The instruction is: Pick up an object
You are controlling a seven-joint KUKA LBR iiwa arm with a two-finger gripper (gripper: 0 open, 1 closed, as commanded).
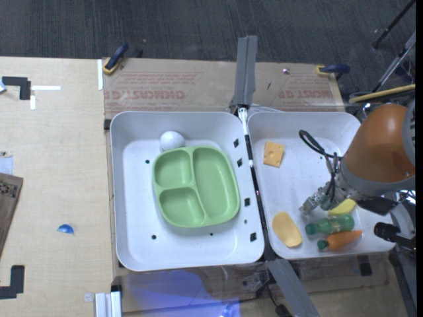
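In the right bin (297, 121) my gripper (314, 203) hangs low over the floor, just left of a small yellow piece (343, 207). Below it lie a green bottle-shaped toy (328, 227) and an orange carrot (342, 240), close together near the bin's front right. A yellow oval piece (287, 230) lies to the gripper's lower left, apart from it. An orange cheese-like wedge (273, 154) sits farther back in the same bin. The arm's orange band (382, 144) hides the bin's right side.
The left bin (132, 243) holds a green three-part plate (195, 185) with a white ball (172, 139) touching its far rim. A grey divider post (245, 71) stands behind the bins. A black cable (316, 144) loops over the right bin.
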